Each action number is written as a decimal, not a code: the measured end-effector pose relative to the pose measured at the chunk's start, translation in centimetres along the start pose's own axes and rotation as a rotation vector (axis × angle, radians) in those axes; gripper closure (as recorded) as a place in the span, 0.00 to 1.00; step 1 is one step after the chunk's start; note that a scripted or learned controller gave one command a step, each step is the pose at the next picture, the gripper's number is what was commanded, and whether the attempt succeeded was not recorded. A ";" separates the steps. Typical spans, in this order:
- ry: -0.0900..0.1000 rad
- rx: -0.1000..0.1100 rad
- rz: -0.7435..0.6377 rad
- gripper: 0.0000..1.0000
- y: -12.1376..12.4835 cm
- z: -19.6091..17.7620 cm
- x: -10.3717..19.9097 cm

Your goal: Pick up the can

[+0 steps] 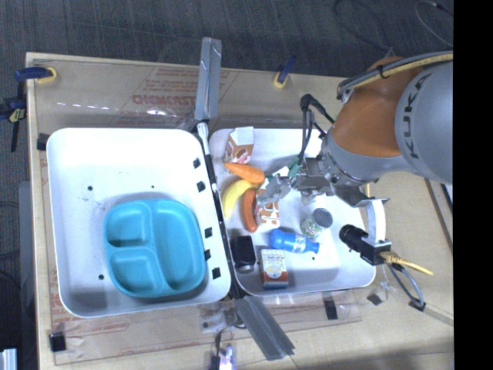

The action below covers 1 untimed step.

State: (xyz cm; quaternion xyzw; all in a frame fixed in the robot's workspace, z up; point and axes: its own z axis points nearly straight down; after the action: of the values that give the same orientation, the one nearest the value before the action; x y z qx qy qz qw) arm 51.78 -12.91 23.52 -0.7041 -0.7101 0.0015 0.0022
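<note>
camera view: looking down at a slant on a pale wooden worktop [115, 75] bearing two shallow white plastic bins side by side. in the left white bin [69, 153], a turquoise sectioned plastic tray [152, 247]. in the right white bin [358, 272], a small round silver-topped metal can [316, 221], seemingly upright with its lid facing up, so long axis roughly vertical; just beside it a blue plastic bottle [291, 242] lying on its side. further left in that bin, an orange plastic carrot [243, 172], a yellow plastic banana [230, 197] and a small printed carton [273, 267]. grey metal two-finger hand [283, 182] of the grey and orange arm poised above the bin's middle, up and to the left of the can, near but apart. nothing visibly between its fingers; how wide they stand, cannot tell. judged next: shift right and toward the near rim, then down over the can.
</note>
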 end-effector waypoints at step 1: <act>-0.002 -0.004 0.195 0.00 -4.2 -6.9 -6.4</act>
State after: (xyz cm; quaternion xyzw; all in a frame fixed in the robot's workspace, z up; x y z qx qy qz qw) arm 47.71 -19.40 30.40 -0.7699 -0.6381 0.0009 -0.0003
